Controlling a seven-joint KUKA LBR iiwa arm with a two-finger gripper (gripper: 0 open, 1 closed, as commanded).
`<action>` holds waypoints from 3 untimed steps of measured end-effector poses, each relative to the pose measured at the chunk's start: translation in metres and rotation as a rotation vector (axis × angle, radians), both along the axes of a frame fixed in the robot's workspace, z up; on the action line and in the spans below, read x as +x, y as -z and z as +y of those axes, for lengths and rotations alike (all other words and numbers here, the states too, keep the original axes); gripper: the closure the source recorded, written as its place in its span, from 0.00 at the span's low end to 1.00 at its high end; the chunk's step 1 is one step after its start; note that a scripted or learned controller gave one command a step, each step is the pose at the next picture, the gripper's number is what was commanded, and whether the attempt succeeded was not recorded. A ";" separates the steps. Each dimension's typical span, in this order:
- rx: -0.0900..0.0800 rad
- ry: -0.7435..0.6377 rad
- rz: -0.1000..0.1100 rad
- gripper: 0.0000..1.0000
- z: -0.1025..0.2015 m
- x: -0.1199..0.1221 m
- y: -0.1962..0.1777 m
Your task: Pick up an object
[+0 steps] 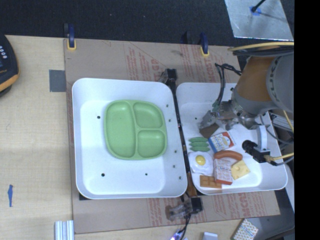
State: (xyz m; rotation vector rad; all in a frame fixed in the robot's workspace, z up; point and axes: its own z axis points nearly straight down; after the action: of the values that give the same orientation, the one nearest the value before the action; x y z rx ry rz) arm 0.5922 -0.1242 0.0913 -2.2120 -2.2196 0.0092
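Two white bins [82, 134] on a tan bench [30, 149], with brown cardboard [125, 59] under them that has faint red print on it. Left bin has a pale green plate [135, 129]. Right bin's the colourful one: green pea pods [198, 144], white fried egg [200, 161] with a yellow yolk, red-orange sausage [228, 155], yellow cheese [240, 170], brown waffle [210, 182], plus a blue and white carton [220, 142] and a red and white packet [223, 170]. Arm [260, 84] is grey with an orange band. Blue clamps [71, 34] at the cardboard's top edge.
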 end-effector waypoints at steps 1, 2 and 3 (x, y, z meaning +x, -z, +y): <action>-0.003 -0.001 -0.005 1.00 -0.002 0.003 -0.012; -0.004 -0.002 -0.004 0.00 -0.002 0.003 -0.011; -0.001 0.000 -0.002 0.00 -0.003 -0.029 0.000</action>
State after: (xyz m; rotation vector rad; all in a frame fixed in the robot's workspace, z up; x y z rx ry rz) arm 0.5630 -0.1271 0.0910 -2.2134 -2.2220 0.0080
